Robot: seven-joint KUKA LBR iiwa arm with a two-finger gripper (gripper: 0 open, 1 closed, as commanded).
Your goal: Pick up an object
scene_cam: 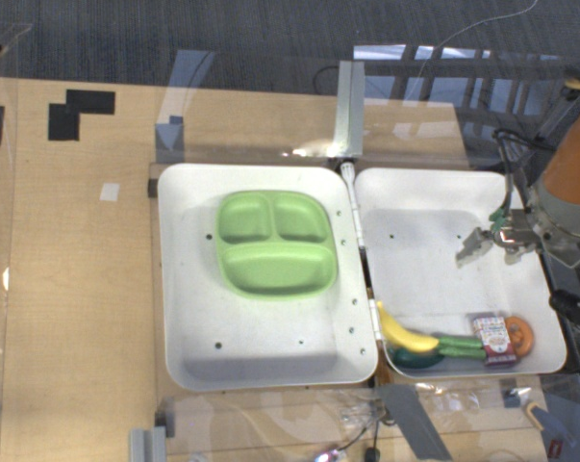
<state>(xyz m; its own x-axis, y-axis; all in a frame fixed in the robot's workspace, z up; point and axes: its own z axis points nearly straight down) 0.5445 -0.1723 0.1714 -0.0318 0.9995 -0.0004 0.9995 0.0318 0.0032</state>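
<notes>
My gripper [477,246] hangs over the right side of the right bin [415,210], with nothing visible in it. Along that bin's front wall lie a yellow banana [405,335], a dark green long object [453,346], a small maroon and white carton [494,338] and an orange round item [518,334]. These objects sit well in front of the gripper, apart from it. The grey arm with its orange band [570,166] comes in from the right edge.
A green divided plate [275,243] lies in the middle of the left bin [189,287]. A metal divider [359,248] separates the two bins. Cables and a metal frame [463,75] stand behind the right bin.
</notes>
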